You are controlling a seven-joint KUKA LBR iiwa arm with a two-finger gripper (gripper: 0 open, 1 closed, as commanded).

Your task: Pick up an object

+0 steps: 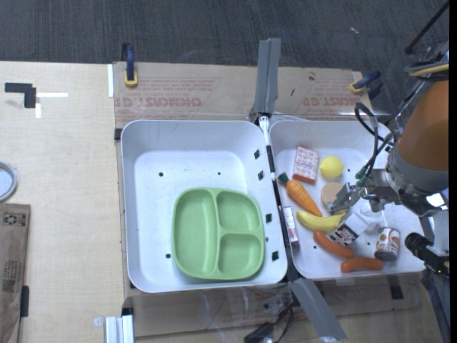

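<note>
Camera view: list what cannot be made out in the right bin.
- Gripper: too small and blurred to tell its finger state.
- Tan round item: partly covered by the gripper, identity unclear.
- Small box: print too small to read.
- Can: label unreadable.

even, fairly bright light falls from above, with no hard shadows. the left bin (143,191) shows a soft grey shade along its inner walls, and the green plate (218,233) casts only a faint dark rim beneath its edge. the white bin floors look slightly washed out but carry no sharp glare. right of the green plate, the small items in the right bin (314,270) are soft and low in detail. the orange band (432,127) at the frame's edge is blurred. the carpet above the bins is dim and grainy.
</note>
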